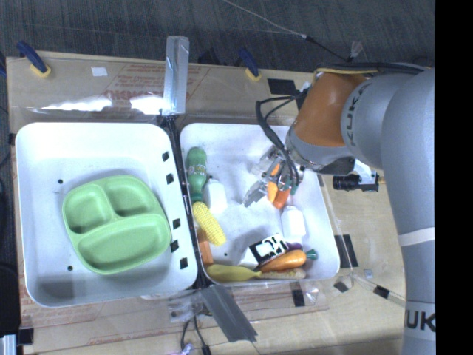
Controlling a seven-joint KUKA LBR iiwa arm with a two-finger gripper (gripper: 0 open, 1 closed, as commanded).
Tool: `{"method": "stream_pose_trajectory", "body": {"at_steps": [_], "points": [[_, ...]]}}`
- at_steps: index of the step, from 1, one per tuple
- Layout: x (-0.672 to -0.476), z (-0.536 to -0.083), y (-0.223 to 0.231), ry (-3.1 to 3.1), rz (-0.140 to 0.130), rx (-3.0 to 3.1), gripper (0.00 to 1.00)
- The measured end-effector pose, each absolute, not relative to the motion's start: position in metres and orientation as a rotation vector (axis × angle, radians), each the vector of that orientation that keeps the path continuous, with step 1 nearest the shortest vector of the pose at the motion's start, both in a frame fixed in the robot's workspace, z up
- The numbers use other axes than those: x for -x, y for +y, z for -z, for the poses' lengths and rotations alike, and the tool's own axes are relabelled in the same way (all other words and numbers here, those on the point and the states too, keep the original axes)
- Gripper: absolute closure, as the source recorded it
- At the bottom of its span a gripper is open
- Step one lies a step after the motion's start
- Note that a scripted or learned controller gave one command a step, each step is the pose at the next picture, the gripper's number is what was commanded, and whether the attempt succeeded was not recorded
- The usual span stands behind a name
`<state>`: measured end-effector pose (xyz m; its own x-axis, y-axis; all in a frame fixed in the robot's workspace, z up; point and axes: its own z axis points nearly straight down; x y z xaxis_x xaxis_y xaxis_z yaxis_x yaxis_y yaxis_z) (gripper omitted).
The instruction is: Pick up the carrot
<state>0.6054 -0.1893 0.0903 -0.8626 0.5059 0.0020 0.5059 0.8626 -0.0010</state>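
Note:
In the right bin (325, 228), a small orange carrot (278, 194) lies under the arm's wrist. My gripper (270, 188) is down over it and open. One silvery finger (255, 193) sits just left of the carrot, with a gap between them, and the other finger is on the carrot's right. A second orange carrot-like piece with a green tip (287, 259) lies near the bin's front wall. The grey arm with its orange band (329, 117) hides the bin's far right corner.
The right bin also holds a green bottle-shaped toy (196, 167), a corn cob (209, 222), a yellow banana (230, 273), a white bottle (294, 224), a black-and-white block (267, 248) and a small orange piece (205, 252). A green divided plate (114, 222) lies in the left bin (29, 198).

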Motion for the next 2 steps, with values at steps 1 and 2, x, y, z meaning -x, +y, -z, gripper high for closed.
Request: {"method": "stream_pose_trajectory", "body": {"at_steps": [1,2], "points": [[-0.608,-0.103,-0.188,-3.038,-0.001,0.811,1.0],[-0.644,-0.169,-0.094,-2.956,0.005,1.078,1.0]]}}
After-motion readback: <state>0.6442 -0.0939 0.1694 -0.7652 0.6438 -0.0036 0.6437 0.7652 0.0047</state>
